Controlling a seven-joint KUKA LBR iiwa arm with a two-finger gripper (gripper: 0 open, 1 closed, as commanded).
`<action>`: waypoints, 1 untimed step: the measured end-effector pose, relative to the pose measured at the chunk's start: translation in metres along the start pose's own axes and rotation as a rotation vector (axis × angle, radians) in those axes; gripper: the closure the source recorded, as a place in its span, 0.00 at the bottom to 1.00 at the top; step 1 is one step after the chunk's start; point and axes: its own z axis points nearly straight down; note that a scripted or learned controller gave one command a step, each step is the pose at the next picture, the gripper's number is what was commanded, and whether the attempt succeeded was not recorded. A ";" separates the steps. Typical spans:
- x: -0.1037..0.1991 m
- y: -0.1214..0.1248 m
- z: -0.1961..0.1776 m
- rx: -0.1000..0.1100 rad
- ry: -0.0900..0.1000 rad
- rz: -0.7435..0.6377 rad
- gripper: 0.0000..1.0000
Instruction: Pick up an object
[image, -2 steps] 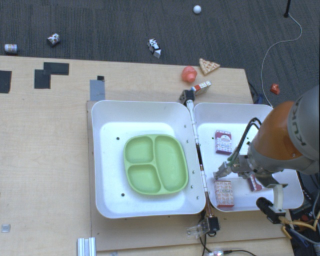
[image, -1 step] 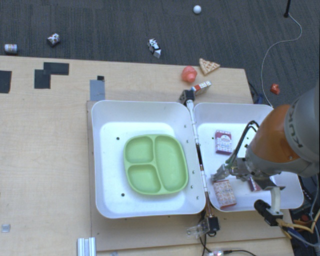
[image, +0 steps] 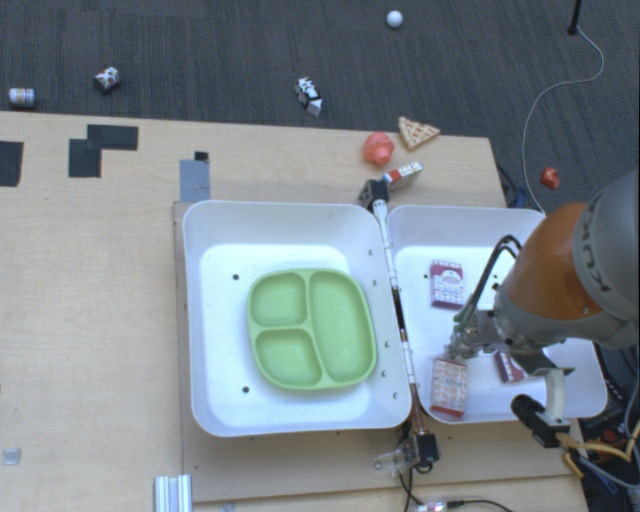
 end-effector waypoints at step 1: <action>0.000 0.000 0.000 0.000 0.000 0.001 0.00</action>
